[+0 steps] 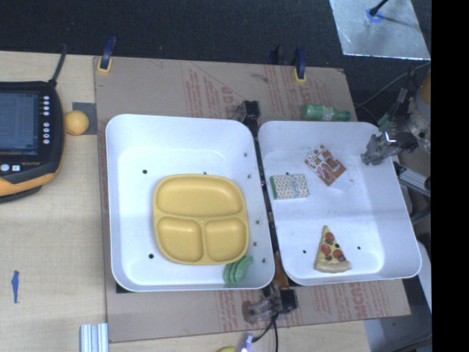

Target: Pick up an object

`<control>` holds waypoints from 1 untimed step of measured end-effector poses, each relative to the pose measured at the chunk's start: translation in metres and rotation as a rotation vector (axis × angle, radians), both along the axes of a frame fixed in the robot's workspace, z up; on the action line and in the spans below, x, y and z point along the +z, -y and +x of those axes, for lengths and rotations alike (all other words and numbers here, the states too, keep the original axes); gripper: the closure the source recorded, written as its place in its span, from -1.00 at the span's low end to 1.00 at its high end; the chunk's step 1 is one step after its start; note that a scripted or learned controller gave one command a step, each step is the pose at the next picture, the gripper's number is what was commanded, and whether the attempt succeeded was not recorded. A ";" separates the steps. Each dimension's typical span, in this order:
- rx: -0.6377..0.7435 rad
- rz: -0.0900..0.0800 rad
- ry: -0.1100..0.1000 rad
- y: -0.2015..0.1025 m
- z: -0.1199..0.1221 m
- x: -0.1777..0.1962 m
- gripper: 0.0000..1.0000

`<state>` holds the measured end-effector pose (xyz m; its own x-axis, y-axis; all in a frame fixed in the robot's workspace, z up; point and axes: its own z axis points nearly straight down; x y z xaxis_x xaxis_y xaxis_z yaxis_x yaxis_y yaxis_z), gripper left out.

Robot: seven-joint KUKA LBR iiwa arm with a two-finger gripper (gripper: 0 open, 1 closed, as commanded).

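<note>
Camera view: right bin [410,259] holds three small pick candidates. Pizza slice toy [333,251] lies flat near the front of that bin; patterned red-and-white packet [325,164] sits toward the back, tilted; greenish square pad [289,187] rests near the bin's left wall. All three well apart from each other. No target named, so any of them counts.

Handling, by guess: all look light and flat, low profile against the bin floor, so fingers would have to straddle an edge. Pizza slice probably stiff plastic or rubber, take it across the narrow tip-to-crust sides. Packet looks thin, may slide or flex. Pad looks soft, likely the easiest to pinch across its width.

Gripper [377,151] is at the right bin's back right rim, above the edge, apart from every item; nearest is the packet. Too small and dark to read its opening, cannot tell. Nothing visibly held.

Left bin [121,196]: one yellow divided tray [199,217], three compartments, plus one green ridged object [237,270] just beside the tray's front right corner.

Outside the bins: one green bottle [325,112] lying behind the right bin, one yellow ball [75,122] and one teach pendant [26,141] at left. Bins total two.
</note>
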<state>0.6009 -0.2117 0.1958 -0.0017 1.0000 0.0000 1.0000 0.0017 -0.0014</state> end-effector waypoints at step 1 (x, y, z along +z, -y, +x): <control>0.001 0.000 -0.001 0.000 0.000 0.000 -1.00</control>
